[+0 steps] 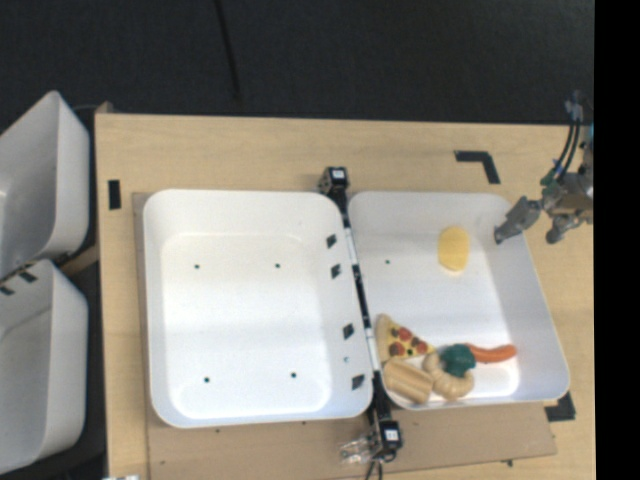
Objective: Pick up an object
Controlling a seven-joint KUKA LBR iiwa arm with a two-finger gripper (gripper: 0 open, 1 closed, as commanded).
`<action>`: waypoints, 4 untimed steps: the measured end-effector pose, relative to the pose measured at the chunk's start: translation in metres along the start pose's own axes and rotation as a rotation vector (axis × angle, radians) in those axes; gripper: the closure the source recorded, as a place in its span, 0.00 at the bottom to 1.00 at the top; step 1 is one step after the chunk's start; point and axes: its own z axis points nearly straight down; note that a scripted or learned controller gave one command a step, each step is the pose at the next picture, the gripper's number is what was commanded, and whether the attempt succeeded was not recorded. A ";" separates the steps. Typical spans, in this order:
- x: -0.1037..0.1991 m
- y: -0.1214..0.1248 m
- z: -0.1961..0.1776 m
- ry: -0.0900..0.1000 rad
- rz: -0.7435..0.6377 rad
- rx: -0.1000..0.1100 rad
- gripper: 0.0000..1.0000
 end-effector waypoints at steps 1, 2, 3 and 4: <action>0.007 0.004 0.168 0.006 -0.006 0.010 0.00; 0.064 0.043 0.047 0.004 -0.014 -0.005 0.00; 0.005 0.027 0.019 0.004 -0.007 0.004 0.00; 0.008 0.014 0.169 0.007 -0.006 0.013 0.00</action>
